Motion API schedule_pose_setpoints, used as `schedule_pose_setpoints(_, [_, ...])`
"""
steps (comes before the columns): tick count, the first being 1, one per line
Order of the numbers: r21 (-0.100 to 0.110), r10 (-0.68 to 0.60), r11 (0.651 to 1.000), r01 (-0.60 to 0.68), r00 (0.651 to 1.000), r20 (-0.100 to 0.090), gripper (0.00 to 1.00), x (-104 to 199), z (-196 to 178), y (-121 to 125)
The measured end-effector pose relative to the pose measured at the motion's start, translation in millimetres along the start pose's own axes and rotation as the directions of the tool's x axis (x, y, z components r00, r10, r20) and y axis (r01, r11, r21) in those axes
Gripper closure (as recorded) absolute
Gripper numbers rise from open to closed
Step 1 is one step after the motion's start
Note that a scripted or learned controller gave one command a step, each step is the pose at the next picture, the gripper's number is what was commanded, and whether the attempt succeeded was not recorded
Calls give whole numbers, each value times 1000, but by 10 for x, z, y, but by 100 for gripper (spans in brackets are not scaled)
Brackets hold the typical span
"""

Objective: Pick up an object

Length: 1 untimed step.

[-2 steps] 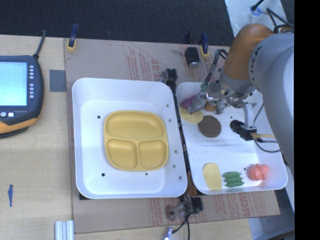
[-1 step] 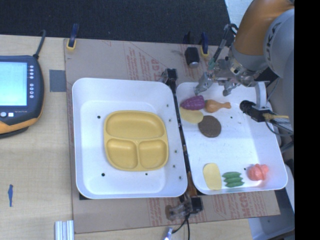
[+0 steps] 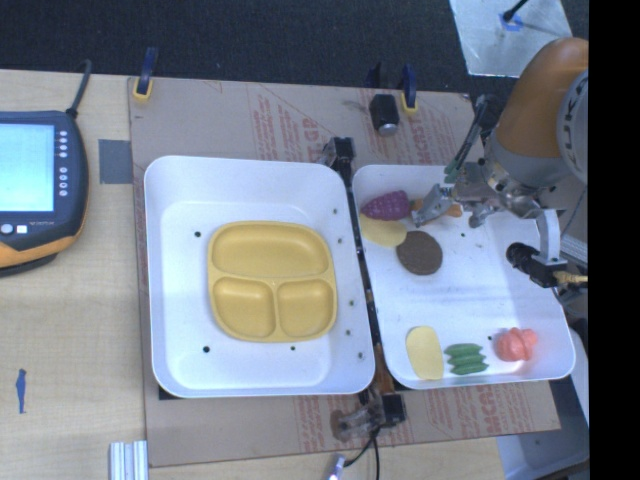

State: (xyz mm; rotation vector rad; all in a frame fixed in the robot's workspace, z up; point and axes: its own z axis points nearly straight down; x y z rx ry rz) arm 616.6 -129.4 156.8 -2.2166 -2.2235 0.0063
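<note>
While the tool (image 3: 437, 206) hovers low in the right bin (image 3: 480, 288) beside the purple piece (image 3: 386, 206), its opening impossible to judge, that piece looks light, smooth, likely slippery plastic, best pinched across its narrow middle.

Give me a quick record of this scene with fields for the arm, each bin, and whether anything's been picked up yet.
arm: gripper low over right bin's far left corner
left bin: yellow divided tray
right bin: purple piece, pale yellow piece, brown disc, yellow oval, green piece, pink piece
picked up: nothing visibly held
</note>
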Motion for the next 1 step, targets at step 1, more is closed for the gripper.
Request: schedule_pose_setpoints(1, [0,0,1000,0,1000,-1,0,201,567,-289])
